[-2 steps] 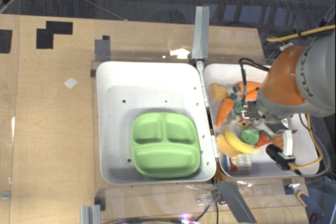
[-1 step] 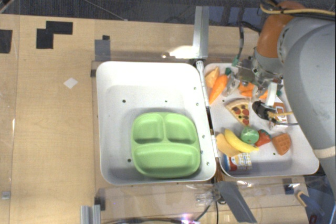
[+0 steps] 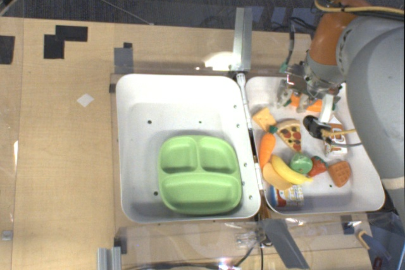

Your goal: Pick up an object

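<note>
Here we are over the right bin (image 3: pixel 370 199), and the gripper (image 3: pixel 304 90) is low in its upper part, right of centre frame, hanging off the grey arm (image 3: pixel 373 73) with its orange band (image 3: pixel 326 38). Is it spread or pressed together? From this angle I cannot tell, since the wrist hardware covers it. Just beside it, on its lower-left side, sits a small orange piece (image 3: pixel 295 100); whether the two touch I can't say.

The pickings are all in this bin. A cheese wedge (image 3: pixel 264 117) lies near the left wall, with a pizza slice (image 3: pixel 290 134) just right of it. A carrot (image 3: pixel 267 147) lies along the wall below. The banana (image 3: pixel 290 171) sits lower still, touching a green toy (image 3: pixel 302 163) (a pepper, perhaps). A red piece (image 3: pixel 318 167) and a waffle (image 3: pixel 340 172) are to the right, and a can (image 3: pixel 288 196) rests at the bottom edge.

In the left bin (image 3: pixel 177 98), at centre frame, lies a green divided plate (image 3: pixel 199 174), well apart from the gripper.
</note>
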{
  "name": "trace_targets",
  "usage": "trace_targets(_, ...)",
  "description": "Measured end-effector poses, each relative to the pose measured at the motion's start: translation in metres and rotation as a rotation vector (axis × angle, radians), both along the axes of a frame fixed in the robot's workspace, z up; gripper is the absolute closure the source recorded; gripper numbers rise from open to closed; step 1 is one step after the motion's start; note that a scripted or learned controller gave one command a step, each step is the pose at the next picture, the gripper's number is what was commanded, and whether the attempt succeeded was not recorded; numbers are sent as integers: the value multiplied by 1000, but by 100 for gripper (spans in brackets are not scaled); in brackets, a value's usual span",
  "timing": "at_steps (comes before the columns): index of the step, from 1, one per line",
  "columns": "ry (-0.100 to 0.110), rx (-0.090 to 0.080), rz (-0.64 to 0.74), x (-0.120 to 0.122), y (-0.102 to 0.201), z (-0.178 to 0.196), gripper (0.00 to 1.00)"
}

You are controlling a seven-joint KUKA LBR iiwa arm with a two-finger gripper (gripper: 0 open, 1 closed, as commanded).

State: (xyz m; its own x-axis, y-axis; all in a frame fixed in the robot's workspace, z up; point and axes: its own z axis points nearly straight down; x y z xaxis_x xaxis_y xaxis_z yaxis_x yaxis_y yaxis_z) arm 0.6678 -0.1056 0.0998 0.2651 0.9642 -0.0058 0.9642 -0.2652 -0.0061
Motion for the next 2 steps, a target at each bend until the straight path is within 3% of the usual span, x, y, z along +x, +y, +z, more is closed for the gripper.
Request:
trace_targets(1, -14, 3, 151, -2, 28, 88, 100)
trace_targets(2, -13, 3, 151, -2, 29, 87, 0)
